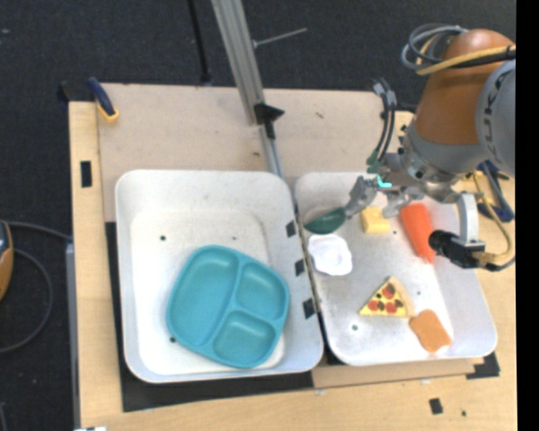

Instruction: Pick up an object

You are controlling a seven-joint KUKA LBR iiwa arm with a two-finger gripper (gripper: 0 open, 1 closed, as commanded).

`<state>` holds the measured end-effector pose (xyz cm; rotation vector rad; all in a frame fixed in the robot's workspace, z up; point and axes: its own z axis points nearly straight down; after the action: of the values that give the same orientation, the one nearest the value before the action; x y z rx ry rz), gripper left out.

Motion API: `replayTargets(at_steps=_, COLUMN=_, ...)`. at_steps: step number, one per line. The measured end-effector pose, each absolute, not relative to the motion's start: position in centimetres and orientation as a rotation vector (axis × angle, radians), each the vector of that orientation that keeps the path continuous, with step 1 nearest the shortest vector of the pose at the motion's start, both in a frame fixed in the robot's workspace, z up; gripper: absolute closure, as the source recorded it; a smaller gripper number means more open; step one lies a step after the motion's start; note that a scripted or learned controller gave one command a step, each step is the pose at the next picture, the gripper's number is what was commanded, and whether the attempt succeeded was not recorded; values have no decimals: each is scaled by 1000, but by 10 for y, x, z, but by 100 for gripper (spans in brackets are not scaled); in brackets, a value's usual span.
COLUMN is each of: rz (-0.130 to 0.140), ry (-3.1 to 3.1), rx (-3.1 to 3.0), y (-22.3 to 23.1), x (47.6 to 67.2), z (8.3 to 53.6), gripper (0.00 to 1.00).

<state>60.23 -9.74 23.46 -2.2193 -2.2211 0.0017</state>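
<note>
Arm (467, 88): we note a grey body with a rounded orange band.
Cables (431, 43): we note grey loops beside that band.
Gripper (377, 191): pale metal with a teal spot.

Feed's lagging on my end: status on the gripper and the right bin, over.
Gripper low over right bin, upper left part. Yellow block just below it, green spoon beside. Nothing seen between fingers. Carrot crowds the right side.

Even overhead light, soft short shadows; white bins (144, 196) near blown-out, slight overall blur, dark floor (36, 25) underexposed.
</note>
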Motion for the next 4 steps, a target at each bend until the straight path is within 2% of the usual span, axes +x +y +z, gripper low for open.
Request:
replayTargets(at_steps=1, rz=-2, ry=-2223, rx=-2221, y=-97, x=603, z=236, gripper=0)
replayTargets(at_steps=2, rz=4, ry=-2221, rx=-2222, y=-102, x=603, z=193, gripper=0)
replayTargets(at_steps=3, rz=5, ry=-2219, rx=-2220, y=-98, x=595, z=137, gripper=0)
replayTargets(at_steps=4, rz=-2, ry=-2220, rx=-2224, y=-98, x=595, z=100, gripper=0)
